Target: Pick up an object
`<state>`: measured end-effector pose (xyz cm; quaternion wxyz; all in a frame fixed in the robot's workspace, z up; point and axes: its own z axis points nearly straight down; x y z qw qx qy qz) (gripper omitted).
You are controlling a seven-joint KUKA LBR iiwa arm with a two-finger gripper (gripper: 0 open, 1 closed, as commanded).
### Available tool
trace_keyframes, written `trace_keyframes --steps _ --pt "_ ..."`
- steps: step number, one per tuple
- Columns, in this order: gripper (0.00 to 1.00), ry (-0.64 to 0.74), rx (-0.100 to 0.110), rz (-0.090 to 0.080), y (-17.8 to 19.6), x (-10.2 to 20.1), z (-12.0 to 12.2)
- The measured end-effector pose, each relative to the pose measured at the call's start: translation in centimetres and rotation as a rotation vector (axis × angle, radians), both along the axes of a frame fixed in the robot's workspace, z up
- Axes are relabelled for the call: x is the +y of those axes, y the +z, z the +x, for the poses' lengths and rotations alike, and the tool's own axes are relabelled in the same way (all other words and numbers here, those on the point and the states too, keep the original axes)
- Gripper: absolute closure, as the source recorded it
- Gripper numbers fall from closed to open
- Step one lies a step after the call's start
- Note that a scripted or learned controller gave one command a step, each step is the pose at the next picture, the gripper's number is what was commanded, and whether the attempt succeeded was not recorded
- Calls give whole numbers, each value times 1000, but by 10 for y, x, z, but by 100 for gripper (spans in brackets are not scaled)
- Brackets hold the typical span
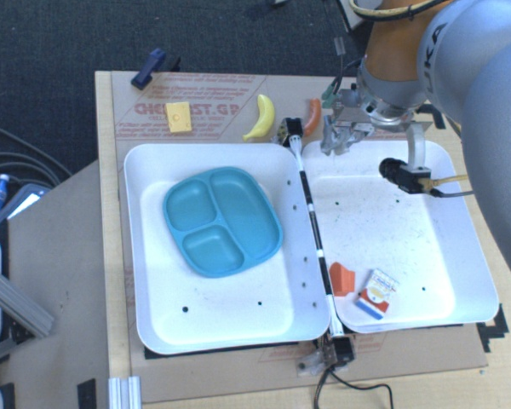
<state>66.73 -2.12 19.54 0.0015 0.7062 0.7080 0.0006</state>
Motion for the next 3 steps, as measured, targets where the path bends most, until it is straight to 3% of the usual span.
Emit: trace_keyframes --steps 1,2,3 --pt "100 1 -2 -1 10 0 1" --pt "0 1 -2 -1 10 0 0" --pt "0 -4 6 1 -11 -52 -1"
